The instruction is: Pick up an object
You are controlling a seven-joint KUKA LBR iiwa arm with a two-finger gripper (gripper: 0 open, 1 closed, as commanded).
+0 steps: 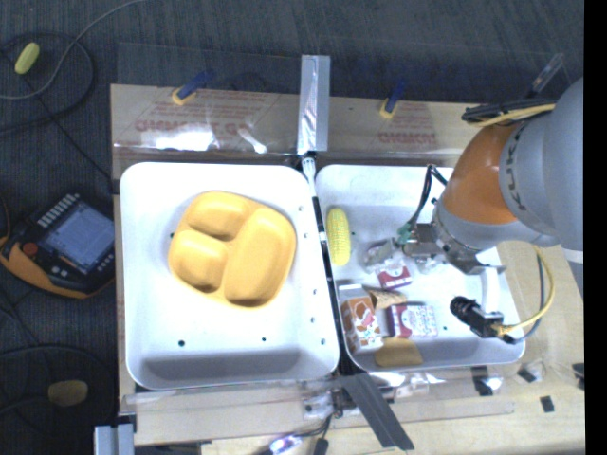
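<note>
Arm: grey KUKA arm with an orange band point(479, 183) stands highest, reaching in from the right over the right white bin point(379, 183).
Gripper: two-finger gripper point(403, 246) low among the clutter; whether anything is clamped cannot be told.
Nearest target: small red-and-white packet point(394, 278) lies just below the gripper.
Others: yellow corn cob point(338, 235) to its left, long axis up-down; brown snack packets point(365, 320) nearer the front wall.
Left white bin point(142, 282): large yellow moulded plastic tray point(232, 249), well apart.
</note>
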